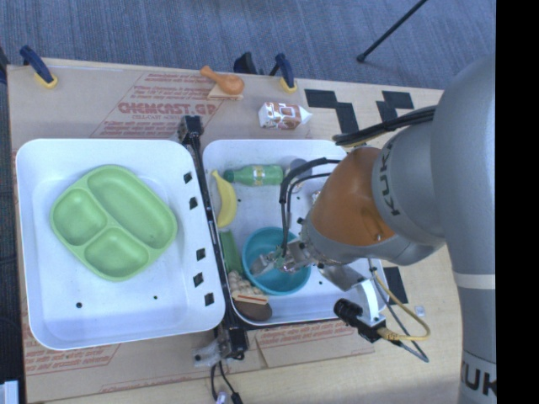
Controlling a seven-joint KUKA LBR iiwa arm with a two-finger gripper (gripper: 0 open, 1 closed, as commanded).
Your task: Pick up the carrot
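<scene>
Camera view: gripper [282, 263] hung over the blue bowl [268, 268] in the right bin [253, 154]; whether it was open or closed, cannot tell. No carrot could be made out there; it may lie hidden beneath the arm [370, 200]. Judged step: approach, nothing grasped. Next: locate the carrot first. Left bin [34, 225] held a green plate [114, 221]. Cardboard-covered bench [109, 99], blue carpet [168, 7] beyond.
</scene>
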